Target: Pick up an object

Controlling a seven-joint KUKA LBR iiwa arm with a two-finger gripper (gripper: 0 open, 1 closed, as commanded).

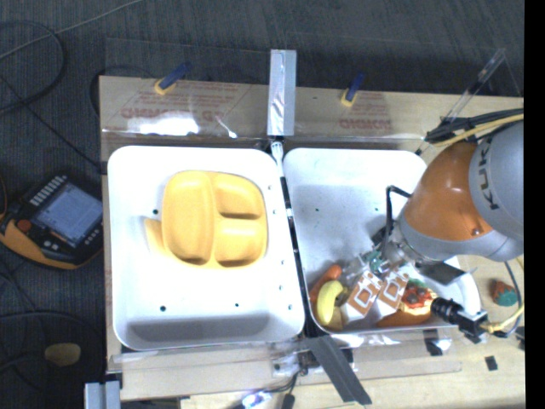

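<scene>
A pile of small items lies at the near edge of the right bin (341, 186): a yellow banana-like piece (329, 303), an orange piece (332, 272), two patterned orange-and-white packets (375, 295) and a pizza-slice-like toy (412, 302). My gripper (381, 260) reaches down just above the packets, under the orange wrist band (447, 203). Its fingertips are tangled with the clutter. Nothing is visibly held.
The left bin (136, 313) holds an upturned yellow divided tray (213, 216). A metal divider post (282, 92) stands at the back between the bins. A handheld pendant (55, 220) lies on the floor at the left. Cables and small parts sit at the bench's right edge.
</scene>
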